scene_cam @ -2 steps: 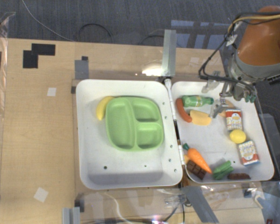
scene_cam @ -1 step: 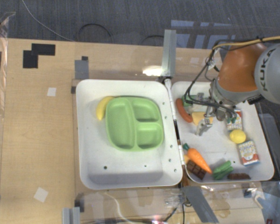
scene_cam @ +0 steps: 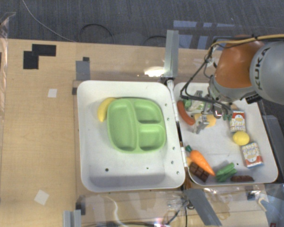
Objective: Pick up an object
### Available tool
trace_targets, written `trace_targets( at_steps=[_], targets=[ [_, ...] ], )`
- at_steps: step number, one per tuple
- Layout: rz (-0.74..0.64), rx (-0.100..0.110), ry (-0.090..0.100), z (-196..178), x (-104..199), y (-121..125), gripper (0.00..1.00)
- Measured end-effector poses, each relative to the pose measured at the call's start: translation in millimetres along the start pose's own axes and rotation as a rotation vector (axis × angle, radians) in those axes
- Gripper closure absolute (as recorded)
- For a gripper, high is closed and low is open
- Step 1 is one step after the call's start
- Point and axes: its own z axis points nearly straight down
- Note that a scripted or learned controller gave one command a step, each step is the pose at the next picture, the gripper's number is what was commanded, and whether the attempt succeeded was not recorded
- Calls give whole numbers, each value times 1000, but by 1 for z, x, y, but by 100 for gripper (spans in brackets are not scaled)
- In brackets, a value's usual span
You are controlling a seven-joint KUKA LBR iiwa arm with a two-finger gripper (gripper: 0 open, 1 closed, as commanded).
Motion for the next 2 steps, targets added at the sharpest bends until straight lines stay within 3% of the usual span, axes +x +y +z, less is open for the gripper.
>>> trace_targets(
  at_steps=[1, 2],
  targets=[
    [-3, 1, -36, -16, -8, 2, 100],
    [-48, 0, -37, -143, -32, 16, 100]
  ],
)
